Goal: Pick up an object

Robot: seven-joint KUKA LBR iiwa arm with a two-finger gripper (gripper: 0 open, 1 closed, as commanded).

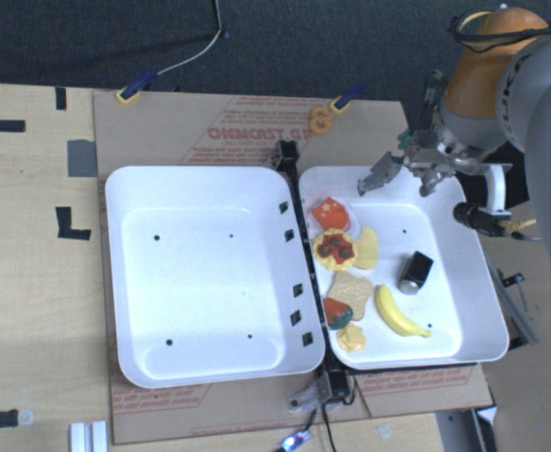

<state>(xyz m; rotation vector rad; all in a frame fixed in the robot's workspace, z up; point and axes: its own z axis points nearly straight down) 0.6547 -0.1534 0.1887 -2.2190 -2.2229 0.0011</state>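
the shallow white plastic bin on the left (124,252) sits on a sheet of brown cardboard with red lettering (247,128), its floor marked by a few small dark dots. a black hinge strip with clips (299,252) runs between it and the second shallow white plastic bin on the right (478,281), the two bins touching along that edge.

the objects lie in the right bin, mostly crowded against its left wall. from the far end to the near end: a red and white rounded toy food piece (331,213), then a round yellow toy pastry with red topping (336,249) touching a pale yellow wedge (366,250) just beside it, then a tan slice of toy bread (351,292) with a small red and green piece (338,313) overlapping its near left corner, and a pale yellow lump (351,338) at the near edge. further right, apart from that cluster, a yellow toy banana (399,313) lies slantwise, and just beyond it a small black cylinder with a silvery end (414,272) lies tilted.

the grey two-finger gripper (409,178) hangs over the far right corner of the right bin, its two fingers spread wide with nothing between them, well apart from the objects. behind it the grey arm with its orange band (482,59) reaches in from the right.
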